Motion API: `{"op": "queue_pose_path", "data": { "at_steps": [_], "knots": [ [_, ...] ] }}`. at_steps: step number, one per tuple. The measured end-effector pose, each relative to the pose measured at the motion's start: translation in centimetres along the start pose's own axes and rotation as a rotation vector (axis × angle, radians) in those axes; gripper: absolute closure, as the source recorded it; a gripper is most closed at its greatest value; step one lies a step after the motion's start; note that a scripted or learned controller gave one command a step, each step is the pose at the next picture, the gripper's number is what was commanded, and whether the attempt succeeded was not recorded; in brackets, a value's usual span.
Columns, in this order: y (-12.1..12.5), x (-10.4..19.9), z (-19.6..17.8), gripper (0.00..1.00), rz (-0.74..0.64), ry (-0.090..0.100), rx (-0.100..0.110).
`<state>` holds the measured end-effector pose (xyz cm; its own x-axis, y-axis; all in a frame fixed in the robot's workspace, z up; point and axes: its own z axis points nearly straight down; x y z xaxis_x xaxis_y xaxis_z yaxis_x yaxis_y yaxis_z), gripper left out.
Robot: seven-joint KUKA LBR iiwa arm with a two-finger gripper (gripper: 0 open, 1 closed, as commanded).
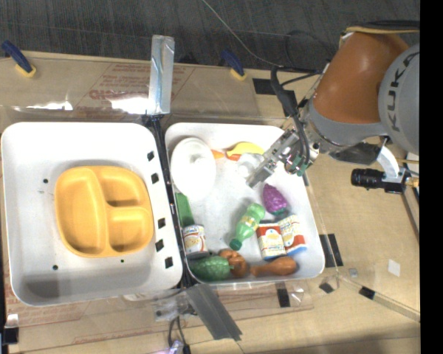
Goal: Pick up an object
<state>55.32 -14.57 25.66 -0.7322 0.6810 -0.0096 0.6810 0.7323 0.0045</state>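
My gripper [260, 171] hangs over the upper middle of the right bin [310, 198], reaching in from the right. Its fingers point down-left and nothing shows between them. Just below it lies a purple toy [275, 198]. Below that lie a green bottle [246, 226] and a pack of small cans [280, 238]. A white bowl [192, 164] sits at the bin's upper left, with a yellow and orange piece [240, 150] beside it at the top.
The left bin [22, 153] holds a yellow divided tray [103, 210]. Along the right bin's bottom lie a small jar [194, 239], a green vegetable [210, 268] and a brown sausage-like toy [269, 266]. A dark green item [183, 209] lies against the left wall.
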Motion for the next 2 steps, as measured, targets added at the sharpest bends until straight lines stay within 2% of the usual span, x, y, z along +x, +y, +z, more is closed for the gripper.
{"op": "queue_pose_path", "data": {
  "at_steps": [1,2],
  "knots": [
    [-0.1,0.1,0.4,0.0,0.0,0.007,0.004],
    [-2.8,-2.4,14.3,0.0,-0.033,0.02,0.011]
  ]
}}
